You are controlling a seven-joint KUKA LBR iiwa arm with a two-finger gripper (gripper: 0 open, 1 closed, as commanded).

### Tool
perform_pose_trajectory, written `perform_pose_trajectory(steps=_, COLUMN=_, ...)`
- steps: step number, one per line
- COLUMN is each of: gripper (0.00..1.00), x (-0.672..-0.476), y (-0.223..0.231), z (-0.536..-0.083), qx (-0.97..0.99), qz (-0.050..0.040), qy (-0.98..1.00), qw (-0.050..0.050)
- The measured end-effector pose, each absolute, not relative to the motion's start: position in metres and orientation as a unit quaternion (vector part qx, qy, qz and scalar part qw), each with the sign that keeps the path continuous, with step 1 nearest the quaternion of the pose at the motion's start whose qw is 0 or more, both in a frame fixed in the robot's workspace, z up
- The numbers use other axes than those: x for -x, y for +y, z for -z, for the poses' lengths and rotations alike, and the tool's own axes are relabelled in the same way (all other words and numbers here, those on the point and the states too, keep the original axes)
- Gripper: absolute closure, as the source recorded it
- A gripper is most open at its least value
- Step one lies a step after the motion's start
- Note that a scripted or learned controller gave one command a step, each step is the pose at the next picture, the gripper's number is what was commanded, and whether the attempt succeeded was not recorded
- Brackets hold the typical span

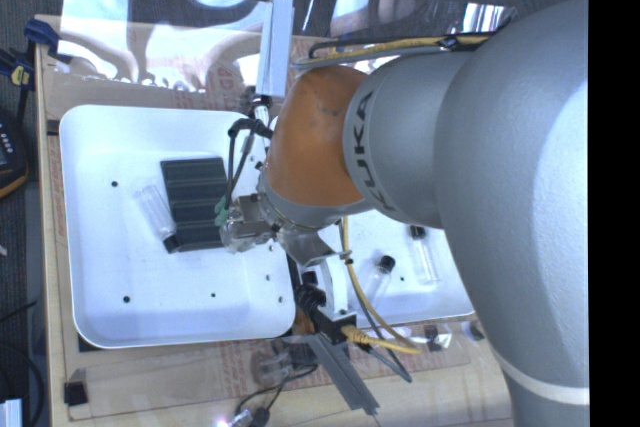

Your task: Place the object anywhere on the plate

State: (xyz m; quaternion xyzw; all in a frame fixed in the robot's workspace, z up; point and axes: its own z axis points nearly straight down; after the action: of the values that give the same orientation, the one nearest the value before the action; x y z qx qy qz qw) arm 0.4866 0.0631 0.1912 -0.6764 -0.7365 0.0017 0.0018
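The dark ribbed rectangular plate (197,200) lies in the left white bin (100,295), a clear plastic tube (156,209) touching its left edge — probably light, slippery, best pinched mid-length — while the gripper (238,227) hovers beside, grip unreadable.

Landmark: left bin (110,305). Inside it, right of centre, 1 ribbed slab (195,200) lying flat. Touching the slab's left edge, 1 small tube (156,208), also flat on the bin floor. Over the bin's right edge, just right of the slab, the gripper (243,225), carried by the arm (420,145) reaching in from the right. Right of the left bin, side by side with it, the right bin (440,300), largely beneath the arm. In that bin, 1 small knob (385,264) and 1 small tube-like item (424,262), near each other.
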Motion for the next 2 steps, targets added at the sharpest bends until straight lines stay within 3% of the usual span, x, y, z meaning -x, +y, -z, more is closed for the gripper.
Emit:
perform_pose_trajectory(steps=1, gripper=1.00, x=-0.492, y=0.135, z=-0.202, qx=0.708, qz=-0.0013, qy=-0.706, qw=0.001)
perform_pose_trajectory(steps=2, gripper=1.00, x=-0.524, y=0.117, z=-0.137, qx=0.734, qz=-0.0041, qy=-0.679, qw=0.002)
